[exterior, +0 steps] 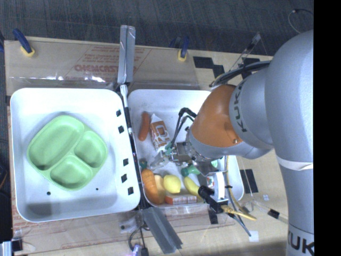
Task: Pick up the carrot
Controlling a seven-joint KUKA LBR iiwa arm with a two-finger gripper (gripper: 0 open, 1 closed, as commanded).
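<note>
Two shallow white bins are set side by side on the bench. In the left bin (21,143) a green divided plate (67,151) is laid slightly toward nine o'clock of the bin's middle. The right bin (176,96) is crowded with small items. The carrot (149,186) is seen at about seven o'clock in the right bin, close against the wall shared with the left bin, lying lengthwise with an orange body. Just beside it, toward three o'clock, a lemon (171,184) is placed, and a second yellow piece (191,185) further along. A sausage (144,126) is found at about eleven o'clock in the same bin, with a small printed packet (159,133) next to it. The gripper (178,152) is hung over the bin's middle, at roughly one o'clock from the carrot and apart from it; whether it is open cannot be told.
</note>
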